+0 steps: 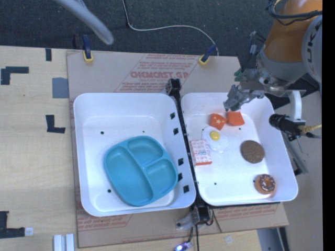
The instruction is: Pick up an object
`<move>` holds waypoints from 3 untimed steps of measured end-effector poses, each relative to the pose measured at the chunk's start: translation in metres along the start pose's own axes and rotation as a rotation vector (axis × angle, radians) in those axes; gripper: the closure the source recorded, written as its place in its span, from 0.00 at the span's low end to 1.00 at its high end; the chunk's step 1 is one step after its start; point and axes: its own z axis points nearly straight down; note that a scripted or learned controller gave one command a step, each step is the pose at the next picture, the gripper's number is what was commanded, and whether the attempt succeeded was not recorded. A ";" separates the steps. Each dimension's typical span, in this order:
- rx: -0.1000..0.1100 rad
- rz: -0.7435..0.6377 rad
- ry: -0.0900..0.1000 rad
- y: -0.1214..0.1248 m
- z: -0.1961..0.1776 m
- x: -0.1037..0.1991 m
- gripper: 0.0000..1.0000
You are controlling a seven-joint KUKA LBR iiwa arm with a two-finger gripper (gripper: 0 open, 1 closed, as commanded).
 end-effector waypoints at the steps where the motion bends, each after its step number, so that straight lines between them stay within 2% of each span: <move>1: 0.002 -0.001 0.000 -0.012 0.018 0.054 1.00; 3: 0.000 -0.003 0.001 -0.017 0.016 0.166 1.00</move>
